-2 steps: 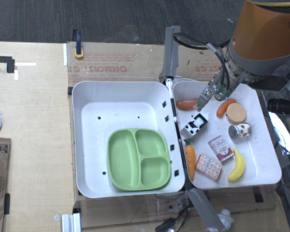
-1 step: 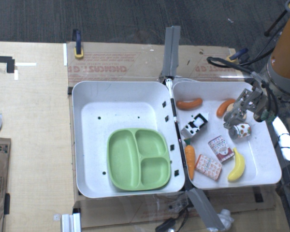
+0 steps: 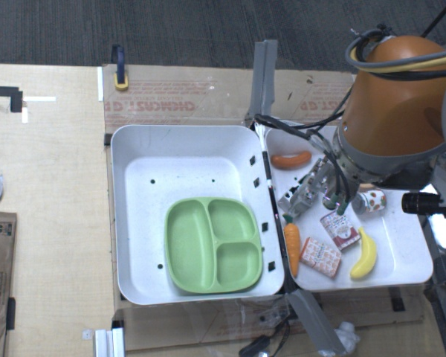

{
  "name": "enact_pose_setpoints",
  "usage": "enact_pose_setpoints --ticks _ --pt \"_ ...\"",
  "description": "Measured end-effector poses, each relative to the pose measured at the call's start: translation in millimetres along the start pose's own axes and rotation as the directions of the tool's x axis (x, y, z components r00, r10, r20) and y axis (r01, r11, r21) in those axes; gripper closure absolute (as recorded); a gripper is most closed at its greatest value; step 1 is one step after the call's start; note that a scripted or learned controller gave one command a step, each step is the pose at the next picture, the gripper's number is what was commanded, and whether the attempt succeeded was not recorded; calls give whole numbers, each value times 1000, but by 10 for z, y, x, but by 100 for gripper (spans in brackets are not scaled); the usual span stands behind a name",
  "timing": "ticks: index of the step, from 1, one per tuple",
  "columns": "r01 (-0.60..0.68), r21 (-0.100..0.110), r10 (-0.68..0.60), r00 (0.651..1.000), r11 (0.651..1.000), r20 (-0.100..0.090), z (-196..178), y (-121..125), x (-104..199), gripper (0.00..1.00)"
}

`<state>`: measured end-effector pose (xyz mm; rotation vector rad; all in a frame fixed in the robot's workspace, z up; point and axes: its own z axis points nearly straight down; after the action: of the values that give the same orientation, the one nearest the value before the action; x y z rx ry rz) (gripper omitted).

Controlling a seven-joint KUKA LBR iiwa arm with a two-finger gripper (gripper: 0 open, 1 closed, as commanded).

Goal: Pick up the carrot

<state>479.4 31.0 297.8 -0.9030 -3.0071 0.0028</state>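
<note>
Gripper (image 3: 306, 196) hangs mid-right of frame over right bin (image 3: 401, 274), grip state unclear, w/ carrot (image 3: 291, 245) lying just below it by bin's left wall.

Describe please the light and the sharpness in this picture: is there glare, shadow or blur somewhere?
Camera view: light is even and soft; the white bins look bright, with mild glare at the right bin's far right edge. The green plate and carrot are sharp. The gripper looks slightly blurred, and the orange arm casts soft shade beneath it.
</note>
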Motion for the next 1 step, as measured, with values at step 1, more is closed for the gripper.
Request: enact_pose_setpoints --ticks 1 --pt "106 0 -106 994 994 -1 598 -383 -247 100"
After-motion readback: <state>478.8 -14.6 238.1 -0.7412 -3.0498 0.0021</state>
